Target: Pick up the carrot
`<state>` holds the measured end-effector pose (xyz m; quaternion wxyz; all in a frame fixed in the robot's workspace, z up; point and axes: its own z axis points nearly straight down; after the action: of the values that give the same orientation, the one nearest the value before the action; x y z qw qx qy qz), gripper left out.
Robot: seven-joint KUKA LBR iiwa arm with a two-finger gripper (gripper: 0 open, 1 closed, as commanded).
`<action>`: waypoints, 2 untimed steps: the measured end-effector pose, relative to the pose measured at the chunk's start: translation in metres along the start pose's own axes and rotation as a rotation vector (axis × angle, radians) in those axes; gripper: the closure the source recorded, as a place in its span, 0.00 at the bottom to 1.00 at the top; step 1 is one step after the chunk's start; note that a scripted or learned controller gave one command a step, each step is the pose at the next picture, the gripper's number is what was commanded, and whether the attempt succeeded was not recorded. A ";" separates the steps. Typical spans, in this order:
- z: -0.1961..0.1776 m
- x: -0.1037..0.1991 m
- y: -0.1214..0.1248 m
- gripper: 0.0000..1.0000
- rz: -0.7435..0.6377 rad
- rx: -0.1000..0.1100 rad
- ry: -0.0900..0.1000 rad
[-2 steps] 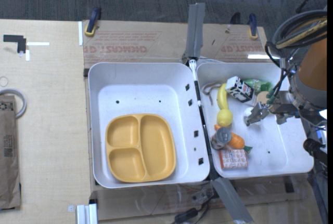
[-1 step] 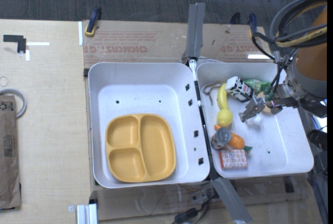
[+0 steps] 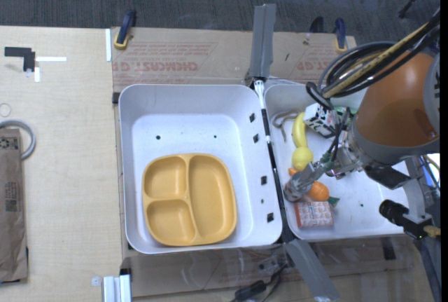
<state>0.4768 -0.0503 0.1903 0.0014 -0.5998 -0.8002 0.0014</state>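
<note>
You are at the approach step: the gripper (image 3: 299,185) hangs low in the right bin (image 3: 364,218), just left of the carrot (image 3: 318,190), which lies between the banana (image 3: 301,143) and a small packet (image 3: 313,214). Whether it is spread or closed I cannot tell. Next, centre over the carrot, then close.

Two bins (image 3: 133,153), one tray (image 3: 189,199), one carrot (image 3: 318,190).

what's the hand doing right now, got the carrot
Hand: low in the right bin, beside the carrot; open or closed cannot be told, no grip visible.
</note>
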 end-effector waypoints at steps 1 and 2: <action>-0.001 -0.024 -0.006 0.00 -0.028 -0.003 -0.001; 0.064 -0.046 0.001 0.00 0.048 -0.033 -0.010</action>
<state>0.4908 -0.0937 0.1263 -0.0125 -0.6189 -0.7853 -0.0091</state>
